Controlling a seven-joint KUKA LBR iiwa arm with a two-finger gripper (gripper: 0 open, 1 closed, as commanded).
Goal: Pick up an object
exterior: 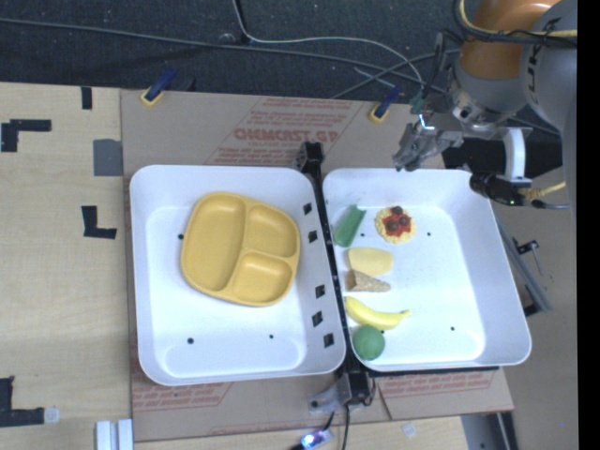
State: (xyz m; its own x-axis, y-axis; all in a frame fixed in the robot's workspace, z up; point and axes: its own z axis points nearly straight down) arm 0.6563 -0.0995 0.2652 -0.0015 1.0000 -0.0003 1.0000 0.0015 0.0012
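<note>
While your claw (417, 148) hangs past the right white bin's (469, 251) far rim, finger state indeterminate, the pickable items cluster along its left wall: yellow plastic banana (375, 313), green wedge (349, 225), round topped tart (395, 223).

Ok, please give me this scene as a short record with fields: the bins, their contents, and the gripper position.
left bin: yellow divided plate
right bin: green pickle, small tart with red topping, pale yellow slice, tan wedge, banana, green round fruit
gripper: above the right bin's far rim, nothing seen between its fingers
fingers: cannot tell
</note>
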